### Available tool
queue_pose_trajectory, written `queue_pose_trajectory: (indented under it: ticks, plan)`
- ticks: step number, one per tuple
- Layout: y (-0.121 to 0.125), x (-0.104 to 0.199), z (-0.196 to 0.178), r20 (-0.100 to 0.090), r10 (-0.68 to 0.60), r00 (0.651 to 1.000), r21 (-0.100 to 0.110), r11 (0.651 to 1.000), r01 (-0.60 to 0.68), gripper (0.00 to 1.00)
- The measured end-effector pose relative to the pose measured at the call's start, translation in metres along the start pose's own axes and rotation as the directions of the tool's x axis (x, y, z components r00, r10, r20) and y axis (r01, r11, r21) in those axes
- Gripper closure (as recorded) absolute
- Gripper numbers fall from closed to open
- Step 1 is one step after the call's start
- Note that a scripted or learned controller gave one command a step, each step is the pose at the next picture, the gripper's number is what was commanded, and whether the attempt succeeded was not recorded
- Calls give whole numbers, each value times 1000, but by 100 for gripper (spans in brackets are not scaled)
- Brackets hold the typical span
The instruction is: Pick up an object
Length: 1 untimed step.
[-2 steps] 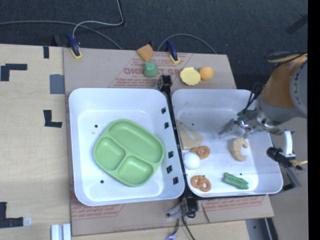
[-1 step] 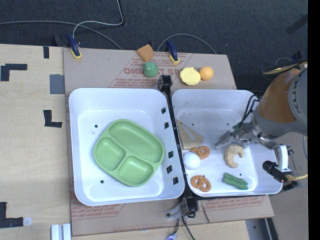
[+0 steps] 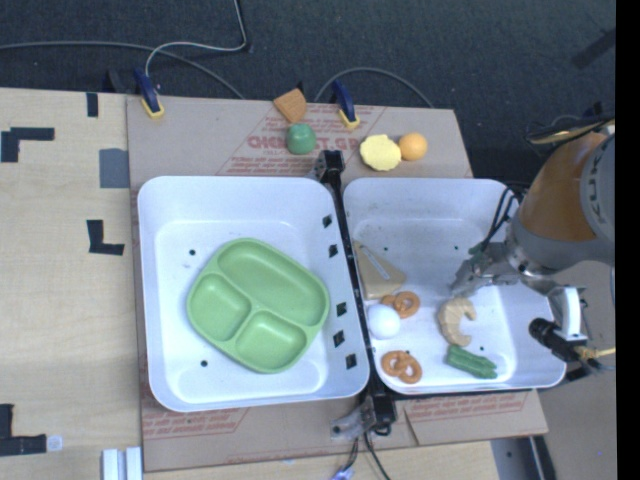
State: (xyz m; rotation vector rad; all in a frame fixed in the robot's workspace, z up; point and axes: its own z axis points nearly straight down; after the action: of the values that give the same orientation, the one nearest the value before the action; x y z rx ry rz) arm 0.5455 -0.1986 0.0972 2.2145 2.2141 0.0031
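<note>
Left bin (image 3: 160, 268): green divided tray (image 3: 258, 304), resting flat and well apart from any candidate for the pick. Beyond the bins, on the cardboard of the desk (image 3: 60, 268): tan wedge (image 3: 290, 104), green ball (image 3: 300, 139), yellow lump (image 3: 380, 152) and orange ball (image 3: 412, 147), none inside a bin. Right bin (image 3: 420, 208): pale wedge (image 3: 378, 270) against the dividing wall, two pretzels (image 3: 405, 303) (image 3: 401, 367) with a white egg (image 3: 383, 320) between them, beige croissant (image 3: 457, 317), green bean (image 3: 470, 361) near the front wall. Gripper (image 3: 472, 274) poised just above and right of the croissant, the likeliest target; spread of the jaws cannot be told against the dark wrist, and nothing seen between them. Probable faults: closing beside the croissant rather than around it, given the offset toward the far side; curved, uneven body slipping or rolling out on closure; green bean and nearer pretzel close enough to be nudged or caught along with it. Right wall of the bin near the wrist, limiting approach from that side. Cables (image 3: 200, 28) clear of the work area.
</note>
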Motion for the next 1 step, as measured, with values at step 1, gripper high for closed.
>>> queue_pose_trajectory:
  ticks: [1]
  plan:
    - [0,0,0,0,0,1000,1,1000,0,0]
